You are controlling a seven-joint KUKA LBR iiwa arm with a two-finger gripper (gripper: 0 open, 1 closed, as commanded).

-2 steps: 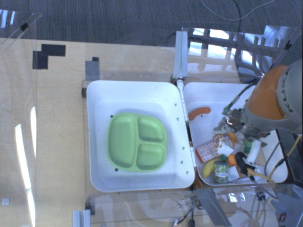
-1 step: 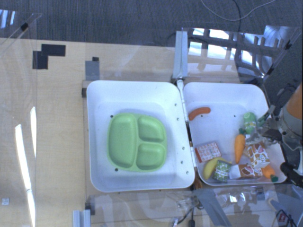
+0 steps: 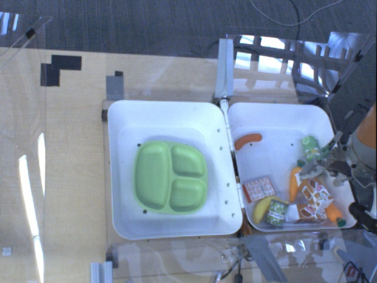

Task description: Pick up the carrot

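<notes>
The carrot [image 3: 293, 185] is a short orange piece in the right bin [image 3: 277, 115], right of centre, touching the left edge of a red-and-white snack bag [image 3: 312, 200]. My gripper [image 3: 324, 167] reaches in from the right edge and hangs over the bin's right side, just above and to the right of the carrot. It is close to the bag's top and I see nothing held in it. The grey arm with its orange band [image 3: 364, 135] stands behind it at the frame's edge.
The right bin also holds a reddish sausage [image 3: 248, 140], a green item [image 3: 310, 147], a red patterned card [image 3: 259, 188], a banana [image 3: 261, 208], a green packet [image 3: 276, 213] and another orange piece [image 3: 336, 213] by the bag. A green divided plate [image 3: 171, 177] lies in the left bin [image 3: 121, 158].
</notes>
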